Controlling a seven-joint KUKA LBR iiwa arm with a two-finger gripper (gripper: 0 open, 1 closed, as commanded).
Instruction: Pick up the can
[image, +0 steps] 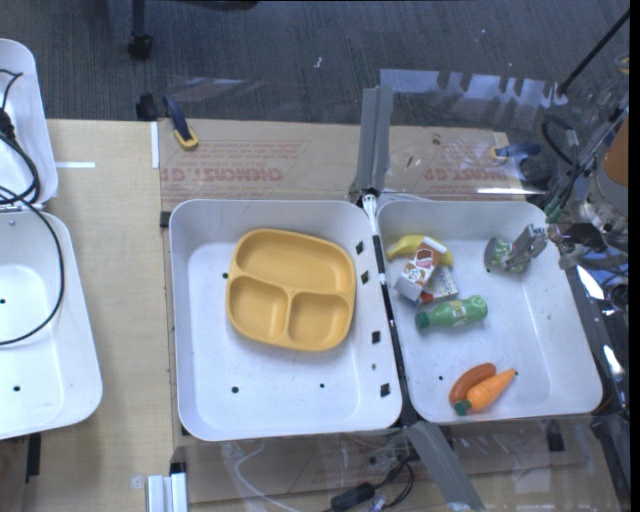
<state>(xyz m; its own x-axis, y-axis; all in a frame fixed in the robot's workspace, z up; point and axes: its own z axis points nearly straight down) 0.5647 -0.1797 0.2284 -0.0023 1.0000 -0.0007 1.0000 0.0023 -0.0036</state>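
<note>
I am working over the right bin (560, 400), and I place everything from the green bottle (452, 313), which lies on its side near the middle of that bin's floor.

The can (430, 278) lies just behind the bottle and a little to its left, touching it or very nearly so. It is on its side and tilted, with a red and white label and dull silver metal showing at the end. Its shape is hard to read cleanly, as it sits in a tight cluster. The banana (408, 244) curves just behind it, farther from the bottle toward the far wall.

My gripper (510, 255) hangs to the right of the bottle and farther back, well apart from the can. It shows as a grey metallic shape low over the white floor. Whether my jaws are released or clenched I cannot tell — the view is too small and blurred there.

In front of the bottle and slightly right lies 1 orange carrot (482, 388). Far to the bottle's left, in the other bin (200, 400), rests 1 yellow plate (291, 289) with 3 compartments.
</note>
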